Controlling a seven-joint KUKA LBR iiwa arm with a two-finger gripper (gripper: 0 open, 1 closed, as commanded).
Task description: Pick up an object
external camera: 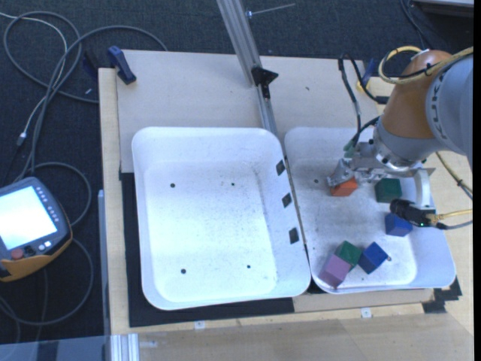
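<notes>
Camera view: gripper (347,173) low in the right bin (316,224), at the orange block (345,188), lift not yet shown.

We note the arm (421,111) reaching in over the right bin, its wrist directly above the orange block, which sits on the bin floor near the upper middle. We cannot tell whether the fingers are wide, narrow or closed on it; the wrist hides them. We judge the approach done, the grasp unconfirmed, the raise still to come. Other blocks lie apart: dark green (388,191), blue (397,225), and a green (348,251), blue (373,257), purple (336,268) cluster near the front rim.
</notes>
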